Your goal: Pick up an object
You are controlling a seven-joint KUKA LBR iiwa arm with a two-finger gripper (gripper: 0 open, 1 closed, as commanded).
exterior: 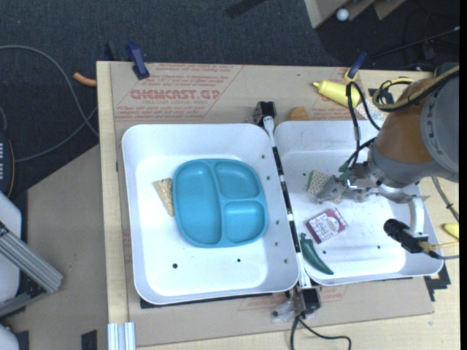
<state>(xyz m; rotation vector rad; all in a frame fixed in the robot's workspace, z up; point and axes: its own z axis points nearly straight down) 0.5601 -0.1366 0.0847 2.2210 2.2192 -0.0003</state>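
Your gripper (337, 188) sits low in the right bin (365, 268), just beside a speckled tan piece (317, 181) near the bin's left wall, and you cannot tell from this angle whether it has closed on anything. Nearby in that bin lie a small pink packet (326, 224) and a dark green pepper-like object (315, 254), both apart from the gripper. The left bin (146, 268) holds a blue divided plate (219, 201) with a tan cracker-like piece (164, 191) tucked at its left edge.

Cardboard sheet (182, 93) under bins: red print "CHEMCAST GP"; smaller lines unreadable
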